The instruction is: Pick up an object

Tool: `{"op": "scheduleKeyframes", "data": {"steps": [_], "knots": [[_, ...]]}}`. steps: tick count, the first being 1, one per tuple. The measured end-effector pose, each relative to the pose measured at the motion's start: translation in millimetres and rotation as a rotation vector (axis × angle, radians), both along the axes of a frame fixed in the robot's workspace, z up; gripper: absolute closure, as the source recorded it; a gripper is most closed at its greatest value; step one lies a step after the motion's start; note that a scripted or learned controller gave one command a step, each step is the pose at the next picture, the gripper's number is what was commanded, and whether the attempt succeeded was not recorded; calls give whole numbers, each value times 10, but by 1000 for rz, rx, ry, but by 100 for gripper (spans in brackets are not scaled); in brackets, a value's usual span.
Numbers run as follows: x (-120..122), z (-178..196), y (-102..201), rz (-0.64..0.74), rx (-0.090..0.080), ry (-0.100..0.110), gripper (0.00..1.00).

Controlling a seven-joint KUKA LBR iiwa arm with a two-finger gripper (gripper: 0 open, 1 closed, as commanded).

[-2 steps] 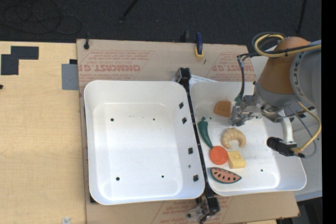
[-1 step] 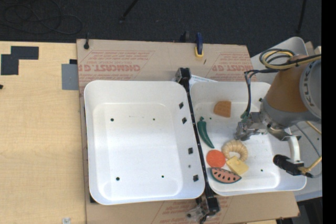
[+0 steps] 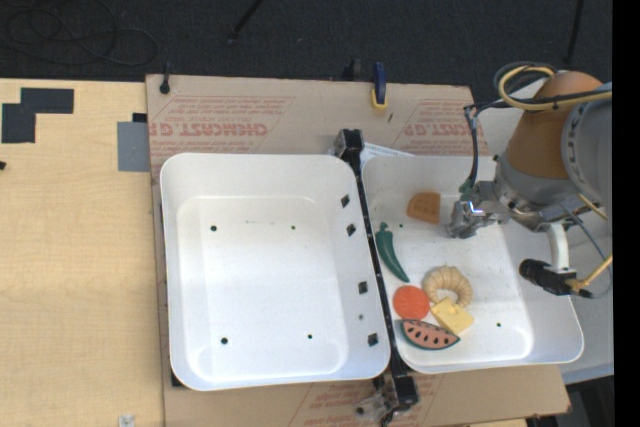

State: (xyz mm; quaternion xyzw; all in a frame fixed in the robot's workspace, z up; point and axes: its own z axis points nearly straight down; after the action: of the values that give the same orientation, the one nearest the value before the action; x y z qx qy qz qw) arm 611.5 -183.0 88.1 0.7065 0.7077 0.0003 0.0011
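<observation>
Toys are lying in the right bin (image 3: pixel 540 340): a bread piece (image 3: pixel 424 206), green pepper (image 3: pixel 390 253), tomato (image 3: pixel 411 302), croissant (image 3: pixel 448 282), cheese (image 3: pixel 452 317) and watermelon slice (image 3: pixel 430 335). Nothing is being lifted yet; the gripper (image 3: pixel 462 223) is hanging just beside the bread piece, its grip impossible to tell.
</observation>
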Motion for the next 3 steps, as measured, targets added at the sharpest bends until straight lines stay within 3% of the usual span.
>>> {"op": "scheduleKeyframes", "data": {"steps": [1,2,3], "knots": [[-844,3,-107,-5,2,5,100],[-494,2150,329,4,-2,-15,100],[-118,1951,1167,8,4,3,100]]}}
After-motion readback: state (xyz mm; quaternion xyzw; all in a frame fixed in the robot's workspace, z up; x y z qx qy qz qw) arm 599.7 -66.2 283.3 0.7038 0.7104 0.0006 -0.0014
